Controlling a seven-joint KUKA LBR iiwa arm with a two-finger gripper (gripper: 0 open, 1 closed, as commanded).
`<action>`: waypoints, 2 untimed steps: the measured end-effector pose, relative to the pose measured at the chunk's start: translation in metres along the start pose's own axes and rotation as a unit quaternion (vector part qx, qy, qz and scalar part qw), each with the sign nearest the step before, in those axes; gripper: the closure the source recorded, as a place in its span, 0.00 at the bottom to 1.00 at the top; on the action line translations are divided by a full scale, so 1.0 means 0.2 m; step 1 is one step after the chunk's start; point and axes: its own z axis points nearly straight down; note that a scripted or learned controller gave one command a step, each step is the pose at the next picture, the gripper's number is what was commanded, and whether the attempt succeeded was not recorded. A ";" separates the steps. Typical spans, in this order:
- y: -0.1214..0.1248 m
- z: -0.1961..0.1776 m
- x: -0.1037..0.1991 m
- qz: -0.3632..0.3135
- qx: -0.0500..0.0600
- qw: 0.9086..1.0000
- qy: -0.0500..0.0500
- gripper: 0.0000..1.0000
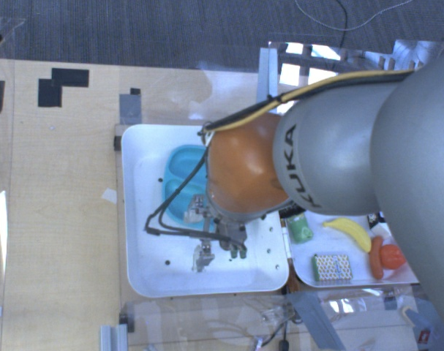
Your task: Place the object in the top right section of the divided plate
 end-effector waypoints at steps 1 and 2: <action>0.00 0.00 0.00 0.000 0.000 1.000 0.000 0.00; 0.00 0.00 0.00 0.000 0.000 1.000 0.000 0.00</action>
